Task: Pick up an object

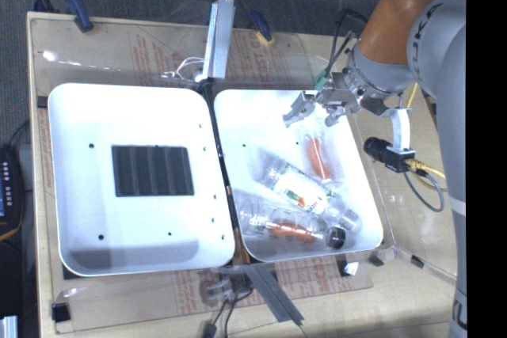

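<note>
Two shallow white bins side by side on the table [119,305]: left bin [71,170] with a dark ribbed rectangular panel [153,170] on its floor, right bin [238,170] with several clear plastic packages. Among these, an orange-red item in clear wrap [318,157] near the right wall, a clear packet with a green and white label [295,190] at the middle, a long clear packet with an orange part [287,230] near the front edge, and a small black round piece [336,237] just beside that packet's right end. Reached in from the right, grey arm with orange band [392,28], tool [317,110] hanging over the back right part of the right bin, above and a little apart from the orange-red item. Fingers [295,112] spread apart, released, nothing seen between them. Upright grey metal bar [219,39] behind the gap between the bins; blue clamps [78,10] along the far edge of the table.
</note>
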`<move>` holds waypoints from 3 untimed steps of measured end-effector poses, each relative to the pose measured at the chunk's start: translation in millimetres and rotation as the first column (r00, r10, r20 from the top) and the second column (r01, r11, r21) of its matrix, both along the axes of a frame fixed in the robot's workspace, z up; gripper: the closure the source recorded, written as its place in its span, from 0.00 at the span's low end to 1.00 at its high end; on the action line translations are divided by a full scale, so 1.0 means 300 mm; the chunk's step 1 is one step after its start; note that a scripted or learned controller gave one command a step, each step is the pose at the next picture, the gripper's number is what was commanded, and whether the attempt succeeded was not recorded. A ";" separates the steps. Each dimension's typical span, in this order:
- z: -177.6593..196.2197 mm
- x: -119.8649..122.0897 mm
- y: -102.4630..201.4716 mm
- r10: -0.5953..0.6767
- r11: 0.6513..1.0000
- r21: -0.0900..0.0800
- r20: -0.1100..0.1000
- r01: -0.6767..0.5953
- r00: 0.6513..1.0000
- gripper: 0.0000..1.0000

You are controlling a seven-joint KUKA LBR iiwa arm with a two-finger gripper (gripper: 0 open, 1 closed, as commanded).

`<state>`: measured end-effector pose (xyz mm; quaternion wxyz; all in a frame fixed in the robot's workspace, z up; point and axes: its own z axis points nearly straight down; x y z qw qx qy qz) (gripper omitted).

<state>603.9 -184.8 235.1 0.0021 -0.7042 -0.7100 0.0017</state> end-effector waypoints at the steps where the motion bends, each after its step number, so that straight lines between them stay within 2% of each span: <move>1: -0.425 0.043 -0.069 0.034 0.999 0.002 0.002 -0.034 0.999 0.00; 2: -0.478 -0.179 0.016 0.131 0.991 0.003 0.004 -0.131 0.991 0.00; 3: -0.479 -0.253 0.131 0.218 0.976 0.001 0.002 -0.218 0.976 0.00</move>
